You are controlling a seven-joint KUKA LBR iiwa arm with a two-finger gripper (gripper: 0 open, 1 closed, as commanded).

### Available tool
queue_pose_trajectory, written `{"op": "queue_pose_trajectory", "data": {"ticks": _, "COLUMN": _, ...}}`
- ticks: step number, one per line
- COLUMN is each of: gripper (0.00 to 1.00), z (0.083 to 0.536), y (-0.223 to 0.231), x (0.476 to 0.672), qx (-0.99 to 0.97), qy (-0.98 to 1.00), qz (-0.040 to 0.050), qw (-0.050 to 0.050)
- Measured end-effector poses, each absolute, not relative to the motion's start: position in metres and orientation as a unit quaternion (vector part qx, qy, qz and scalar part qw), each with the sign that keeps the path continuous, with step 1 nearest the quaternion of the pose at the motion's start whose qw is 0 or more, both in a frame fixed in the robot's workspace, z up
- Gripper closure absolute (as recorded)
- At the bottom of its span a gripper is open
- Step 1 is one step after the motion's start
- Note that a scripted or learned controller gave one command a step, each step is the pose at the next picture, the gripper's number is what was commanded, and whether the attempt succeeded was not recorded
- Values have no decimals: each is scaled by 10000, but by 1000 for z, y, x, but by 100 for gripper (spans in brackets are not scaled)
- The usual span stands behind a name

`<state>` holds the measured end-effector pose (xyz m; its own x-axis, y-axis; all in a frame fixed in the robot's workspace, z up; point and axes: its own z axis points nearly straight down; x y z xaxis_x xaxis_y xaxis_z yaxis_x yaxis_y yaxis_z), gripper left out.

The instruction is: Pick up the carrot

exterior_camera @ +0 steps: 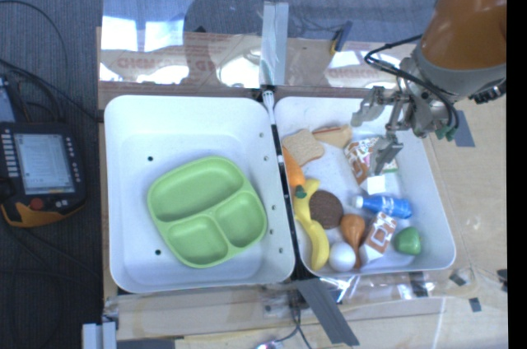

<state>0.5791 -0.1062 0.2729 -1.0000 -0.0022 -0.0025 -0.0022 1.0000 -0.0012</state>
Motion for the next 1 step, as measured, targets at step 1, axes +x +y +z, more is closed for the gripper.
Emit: {"op": "queue_pose_trajectory", "data": {"ticks": 1, "gripper": 0, "z": 179, "y": -32, "x": 577, "qx": -249, "qy": 9997, "qz": 12, "qw": -40}}
